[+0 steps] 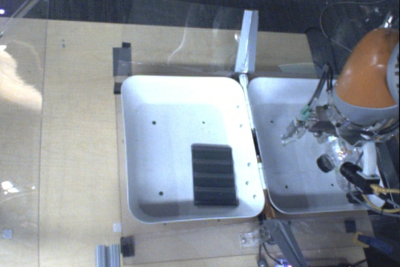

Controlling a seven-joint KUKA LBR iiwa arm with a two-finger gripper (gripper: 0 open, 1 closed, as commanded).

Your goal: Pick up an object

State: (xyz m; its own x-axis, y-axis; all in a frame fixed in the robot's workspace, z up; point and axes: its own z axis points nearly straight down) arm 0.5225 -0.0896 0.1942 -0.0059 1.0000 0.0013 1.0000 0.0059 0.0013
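Nothing is picked up yet. The black block (214,175) lies at 6 o'clock in the left bin (140,134). The gripper (325,134) is seen over the right bin (275,153), well apart from it.

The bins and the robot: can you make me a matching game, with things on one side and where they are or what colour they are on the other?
Things:
1. black ridged block
2. band on the arm
3. gripper
4. bench

Descriptions:
A. orange
B. over the right bin
C. light wood colour
D. lying in the left bin, near its front edge

Right pairs: 1-D, 2-A, 3-B, 4-C
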